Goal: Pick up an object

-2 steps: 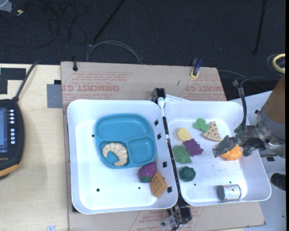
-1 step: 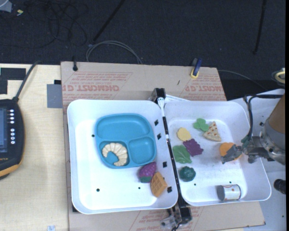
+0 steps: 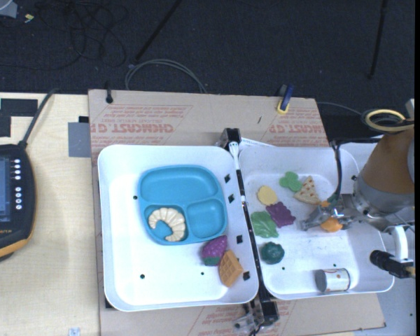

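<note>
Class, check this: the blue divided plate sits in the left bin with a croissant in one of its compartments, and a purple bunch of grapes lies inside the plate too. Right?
Not quite. The camera view shows the blue plate in the left bin with the croissant in a compartment, but the grapes lie outside the plate, on the bin floor by its lower right corner.

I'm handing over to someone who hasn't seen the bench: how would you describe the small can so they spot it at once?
Start at the right bin, the one the arm reaches into. Look to its near edge, toward the right corner: the small can lies there on its side. It is a grey and white cylinder lying apart from the soft, colourful toy foods clustered farther up the bin.
</note>
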Controlling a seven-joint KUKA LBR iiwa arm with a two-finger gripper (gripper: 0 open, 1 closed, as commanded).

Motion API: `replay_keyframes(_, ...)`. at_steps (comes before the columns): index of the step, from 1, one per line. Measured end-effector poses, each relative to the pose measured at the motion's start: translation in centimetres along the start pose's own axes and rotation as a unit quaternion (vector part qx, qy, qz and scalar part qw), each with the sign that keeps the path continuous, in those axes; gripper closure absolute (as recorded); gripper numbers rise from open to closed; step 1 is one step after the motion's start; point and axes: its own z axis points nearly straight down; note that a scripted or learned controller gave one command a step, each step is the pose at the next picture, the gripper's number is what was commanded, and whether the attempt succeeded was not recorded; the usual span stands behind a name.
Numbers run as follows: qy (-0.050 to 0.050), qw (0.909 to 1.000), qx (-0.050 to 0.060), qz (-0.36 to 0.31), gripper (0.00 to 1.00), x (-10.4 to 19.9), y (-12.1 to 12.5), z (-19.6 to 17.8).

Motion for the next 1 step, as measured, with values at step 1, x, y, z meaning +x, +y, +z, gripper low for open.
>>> replay_keyframes(1, 0.001, 1.0, 0.0, 0.003, 1.0, -0.09, -0.12, -1.24)
